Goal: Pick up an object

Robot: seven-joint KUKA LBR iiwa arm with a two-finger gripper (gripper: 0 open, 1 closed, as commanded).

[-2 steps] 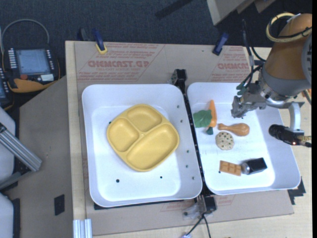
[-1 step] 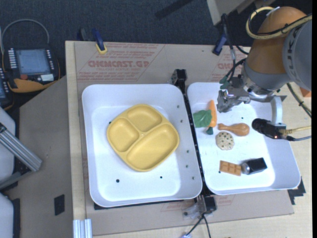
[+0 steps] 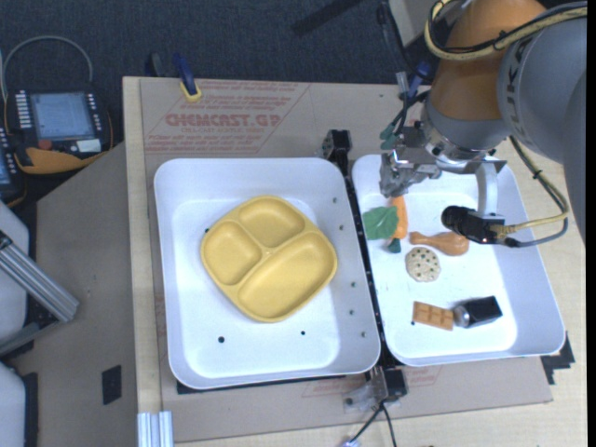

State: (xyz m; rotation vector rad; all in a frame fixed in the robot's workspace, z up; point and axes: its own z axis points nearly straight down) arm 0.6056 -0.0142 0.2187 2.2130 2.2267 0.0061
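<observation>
We are hovering our metal gripper [image 3: 399,186] directly above the upright orange-and-green toy carrot [image 3: 399,214], seemingly touching, jaw state unclear.

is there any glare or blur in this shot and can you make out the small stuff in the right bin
Camera view: even overhead light, soft shadows, mild sheen on the yellow plate; the arm's orange band looks slightly soft. In the right bin, the cookie and carrot read clearly; the gripper is dark and indistinct.
</observation>
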